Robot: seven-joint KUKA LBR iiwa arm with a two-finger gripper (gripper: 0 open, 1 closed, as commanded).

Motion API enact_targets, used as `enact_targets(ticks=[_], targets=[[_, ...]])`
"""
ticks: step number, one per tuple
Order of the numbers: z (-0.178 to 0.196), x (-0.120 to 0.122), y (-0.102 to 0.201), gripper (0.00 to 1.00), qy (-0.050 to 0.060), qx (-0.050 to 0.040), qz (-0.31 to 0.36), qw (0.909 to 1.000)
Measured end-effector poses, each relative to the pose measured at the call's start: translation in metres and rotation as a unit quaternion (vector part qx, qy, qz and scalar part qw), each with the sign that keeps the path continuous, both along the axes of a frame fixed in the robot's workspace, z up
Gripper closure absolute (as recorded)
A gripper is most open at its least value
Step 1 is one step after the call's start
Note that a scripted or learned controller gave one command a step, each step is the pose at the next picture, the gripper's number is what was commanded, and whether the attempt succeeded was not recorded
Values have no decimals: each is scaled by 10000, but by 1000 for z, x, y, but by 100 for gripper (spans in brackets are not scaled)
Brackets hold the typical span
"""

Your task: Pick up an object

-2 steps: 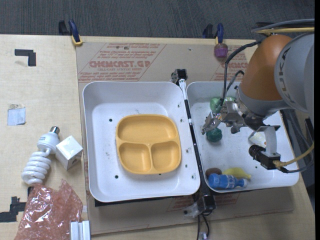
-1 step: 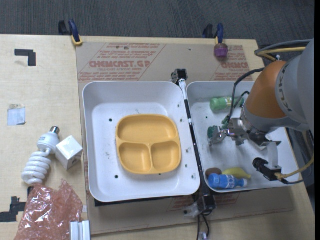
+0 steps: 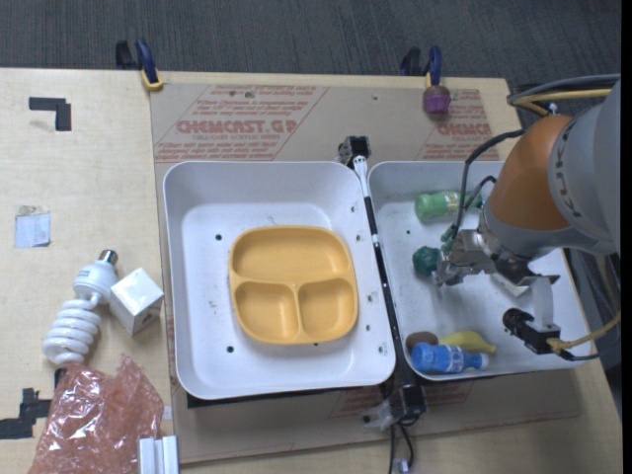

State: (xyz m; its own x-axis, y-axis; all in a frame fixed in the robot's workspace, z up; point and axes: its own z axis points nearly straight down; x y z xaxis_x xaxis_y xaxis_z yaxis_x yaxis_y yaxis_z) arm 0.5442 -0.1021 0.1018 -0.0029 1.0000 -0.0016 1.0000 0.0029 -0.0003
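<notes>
My gripper (image 3: pixel 446 268) is down inside the right bin (image 3: pixel 553 363), reaching in from the right under the orange-banded wrist. A small dark green object (image 3: pixel 426 260) lies right at its tip on the left, touching or nearly so. A light green bottle-shaped object (image 3: pixel 435 205) lies at the back of this bin. In the front left corner a blue bottle (image 3: pixel 449 359) lies beside a yellow banana-shaped piece (image 3: pixel 471 342) and a small brown object (image 3: pixel 423 340).
The left bin (image 3: pixel 188 265) holds a yellow divided plate (image 3: pixel 293 284). A black fitting with a cable (image 3: pixel 529 330) sits at the right bin's right side. Off the bins at left lie a spiral light bulb (image 3: pixel 79 314), a white cube (image 3: pixel 136 300) and crumpled pink wrap (image 3: pixel 94 423).
</notes>
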Motion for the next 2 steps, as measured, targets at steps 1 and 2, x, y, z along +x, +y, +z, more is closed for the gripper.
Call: enact_targets(ticks=[1,2], targets=[[0,0,0,0,1,1,-1,10000],[-10,-42,9,0,2,9,-24,10000]])
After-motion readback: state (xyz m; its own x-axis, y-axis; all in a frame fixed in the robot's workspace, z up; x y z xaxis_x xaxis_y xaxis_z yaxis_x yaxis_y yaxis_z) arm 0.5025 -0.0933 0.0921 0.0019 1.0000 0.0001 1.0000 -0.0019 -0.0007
